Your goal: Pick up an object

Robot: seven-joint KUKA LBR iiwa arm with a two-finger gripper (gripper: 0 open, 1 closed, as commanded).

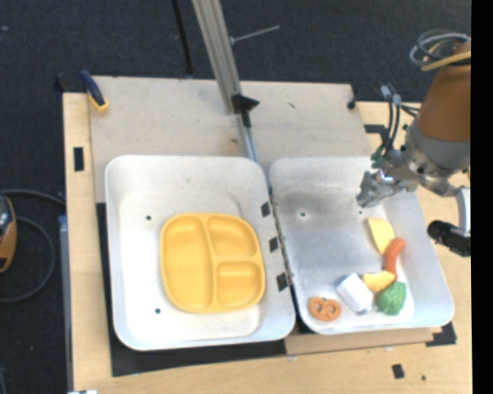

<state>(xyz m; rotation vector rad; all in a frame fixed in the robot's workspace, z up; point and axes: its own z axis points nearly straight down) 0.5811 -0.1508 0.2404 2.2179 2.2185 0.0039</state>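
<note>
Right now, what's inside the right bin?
The right bin holds a pretzel, white block, green piece, carrot and two yellow pieces. The gripper covers a patch of floor.

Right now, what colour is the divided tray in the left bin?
Yellow divided plastic tray, seen in the camera view.

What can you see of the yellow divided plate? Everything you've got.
The yellow plate is a rounded-rectangle tray, matte and plastic-looking, uniform yellow. Raised ridges split it into three compartments: one long section along its left side and two smaller ones on the right, one above the other. Nothing lies in any of them. It sits flat and upright on the floor of the left bin, toward the bin's lower middle, slightly rotated against the bin's edges. Only the bin floor touches it.
</note>
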